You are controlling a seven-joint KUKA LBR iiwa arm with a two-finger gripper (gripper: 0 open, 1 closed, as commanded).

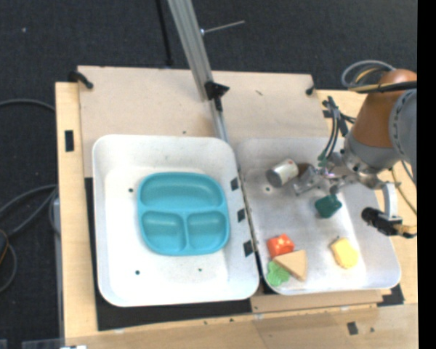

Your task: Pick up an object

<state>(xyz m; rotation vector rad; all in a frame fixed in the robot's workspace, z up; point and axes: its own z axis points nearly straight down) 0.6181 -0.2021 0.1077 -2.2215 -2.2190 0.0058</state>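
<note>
Here, from left to right:
Bench [152,104]: bears two white bins side by side; its near and left edges are partly cut off by dark floor and cables.
Left bin [116,267]: holds one teal divided tray [182,212] with three compartments, lying flat near the middle.
Metal post [192,38]: one, slanting down to the seam between the bins; its top is cut off at the upper edge.
Right bin [370,271]: holds six small things.
Near-left corner: one red piece [280,245], one green piece [277,273] and one tan wedge [296,264], bunched and touching; shapes are hard to make out.
Far-left: one grey cylinder [282,172] lying on its side.
Middle: one dark green block [328,206], just beside the hand.
Near-right: one yellow block [344,254], apart from the others.
Hand [316,182]: low over the bin between cylinder and green block; whether its fingers are wide or narrow, I cannot tell, blurred among cables.
Arm [381,126]: one, partly cut off at the right.
</note>
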